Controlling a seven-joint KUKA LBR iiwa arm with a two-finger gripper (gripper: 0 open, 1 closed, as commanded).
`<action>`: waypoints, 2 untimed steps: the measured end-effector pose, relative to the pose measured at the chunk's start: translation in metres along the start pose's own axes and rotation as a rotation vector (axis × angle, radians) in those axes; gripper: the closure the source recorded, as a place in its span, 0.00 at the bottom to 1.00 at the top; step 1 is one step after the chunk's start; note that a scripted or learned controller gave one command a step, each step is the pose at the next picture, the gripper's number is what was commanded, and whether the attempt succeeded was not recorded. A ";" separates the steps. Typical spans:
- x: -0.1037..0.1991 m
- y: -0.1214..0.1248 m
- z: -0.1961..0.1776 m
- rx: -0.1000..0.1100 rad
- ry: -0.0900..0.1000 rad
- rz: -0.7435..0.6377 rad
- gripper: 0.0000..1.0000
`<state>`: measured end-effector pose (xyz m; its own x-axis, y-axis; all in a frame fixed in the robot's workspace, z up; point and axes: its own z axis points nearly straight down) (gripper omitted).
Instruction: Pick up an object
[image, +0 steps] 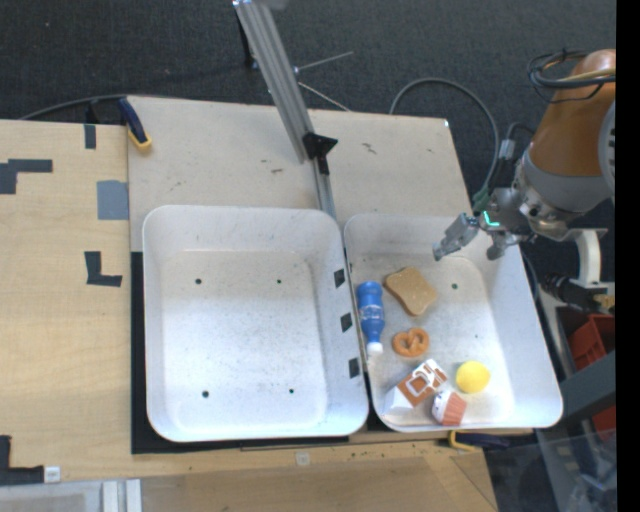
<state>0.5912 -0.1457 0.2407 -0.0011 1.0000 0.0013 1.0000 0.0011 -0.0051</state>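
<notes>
Table (250, 150) carries two white bins side by side; left bin (160, 300) sits beside the right bin (530, 330), rims touching along the middle. Arm (570, 130) enters from the right, grey with an orange band, partly cut off by the frame edge. Gripper (470, 235) hangs over the right bin's far right corner, fingers spread apart, nothing between them; fingertips small and blurred, so exact gap is hard to read.

All objects lie in the right bin. Blue bottle (370, 315) lies flat against that bin's left wall, long axis running far-to-near along the wall, white cap end pointing to the near side. Toast slice (411, 290) sits just right of the bottle, well apart from the gripper. Pretzel (410, 343) is nearer than the toast. Red-and-white carton (423, 384) is near the bin's front wall; print not legible. Yellow ball (473, 377) sits just right of the carton. Small red-and-white piece (449, 407) touches the carton's near side; identity unclear.
</notes>
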 end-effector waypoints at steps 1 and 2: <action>0.000 0.001 -0.002 -0.004 -0.001 -0.001 0.00; 0.000 0.003 0.042 0.001 -0.002 0.000 0.00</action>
<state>0.5938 -0.1458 0.1991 -0.0012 1.0000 -0.0006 1.0000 0.0012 -0.0059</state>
